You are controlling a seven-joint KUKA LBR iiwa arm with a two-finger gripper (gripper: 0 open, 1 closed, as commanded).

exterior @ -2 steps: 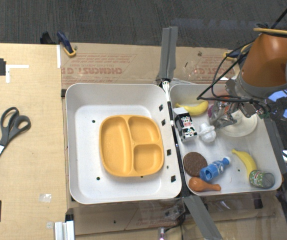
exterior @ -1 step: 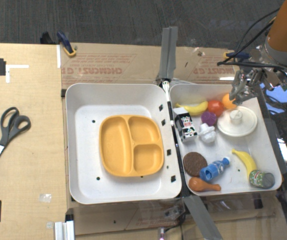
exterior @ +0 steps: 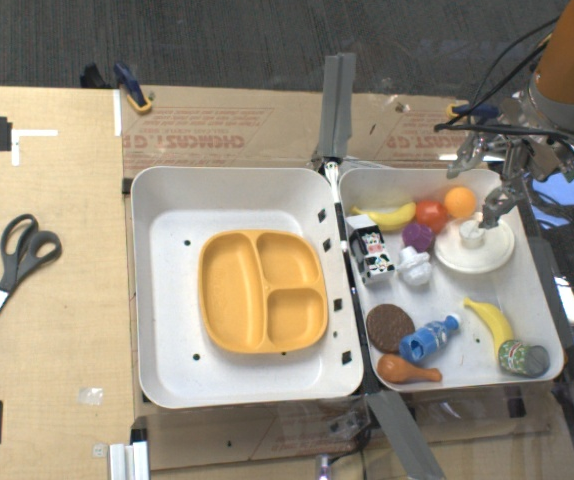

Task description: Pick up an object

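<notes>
Camera view: smooth white left bin [exterior: 152, 268] holding glossy yellow plastic plate with three compartments [exterior: 264, 290]. Beside it, white right bin [exterior: 452, 290] crowded with small toys: curved yellow banana [exterior: 392, 214], round red ball [exterior: 430, 213], round orange ball [exterior: 459, 202], flat white round dish [exterior: 482, 250], brown ridged cookie disc [exterior: 390, 326], blue plastic bottle lying flat [exterior: 430, 338], orange-brown drumstick shape [exterior: 407, 369]. Metal gripper [exterior: 494, 203] low over the dish, near the orange ball, half lost among cables; open or closed, impossible to tell. Upper arm cut off by the frame. Black-handled scissors [exterior: 17, 258] on the wooden bench, far left.
</notes>
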